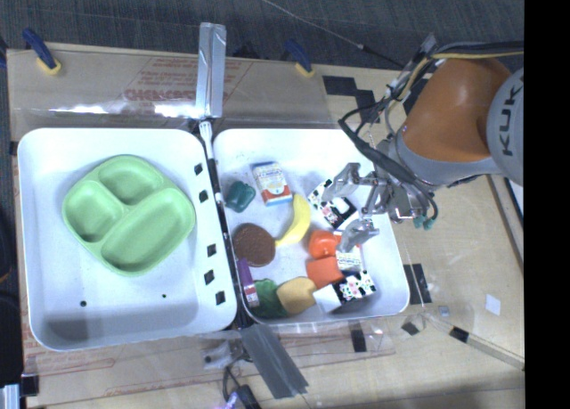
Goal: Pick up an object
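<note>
You are early in the pick, as far as this view lets me judge: nothing is lifted yet, and every object lies on the floor of the right bin. The claw hangs over that bin's right side with its fingers spread apart and nothing between them, so count it as open and empty. Taking the banana as your landmark, the claw sits just to its right, above a black-and-white patterned block and an orange piece; which of these it will go for I cannot tell. A second orange piece and another patterned block lie below and right of the banana, a brown disc touches its lower left end, a small carton lies just above it, and a teal lump sits to its upper left. A yellowish item lies well below the banana. What remains is the whole grasp: descend, close, and raise. The left bin, well left of the banana, carries a green divided plate. On writing: the letters "KU" read on the arm far right of the banana; faint reddish print on the table above the bins and the carton's label are too small to read.
</note>
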Robot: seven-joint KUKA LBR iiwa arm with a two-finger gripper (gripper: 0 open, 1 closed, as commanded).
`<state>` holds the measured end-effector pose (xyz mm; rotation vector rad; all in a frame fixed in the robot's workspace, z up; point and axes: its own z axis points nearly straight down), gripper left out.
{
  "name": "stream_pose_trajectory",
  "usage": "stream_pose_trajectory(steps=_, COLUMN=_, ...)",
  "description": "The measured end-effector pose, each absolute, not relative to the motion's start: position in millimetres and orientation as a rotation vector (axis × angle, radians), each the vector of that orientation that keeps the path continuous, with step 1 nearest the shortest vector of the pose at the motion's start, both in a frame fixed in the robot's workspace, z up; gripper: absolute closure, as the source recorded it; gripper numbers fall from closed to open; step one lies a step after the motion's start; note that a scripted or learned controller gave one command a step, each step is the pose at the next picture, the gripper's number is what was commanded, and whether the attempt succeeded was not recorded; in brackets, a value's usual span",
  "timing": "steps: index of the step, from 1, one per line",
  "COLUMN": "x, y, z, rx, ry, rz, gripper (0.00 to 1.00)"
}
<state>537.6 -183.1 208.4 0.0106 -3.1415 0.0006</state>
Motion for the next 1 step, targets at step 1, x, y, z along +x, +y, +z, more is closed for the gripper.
stream_pose_trajectory(steps=1, x=557.7, y=-126.4, z=91.8, rx=0.100, ry=-3.141, rz=-0.001, gripper=0.00)
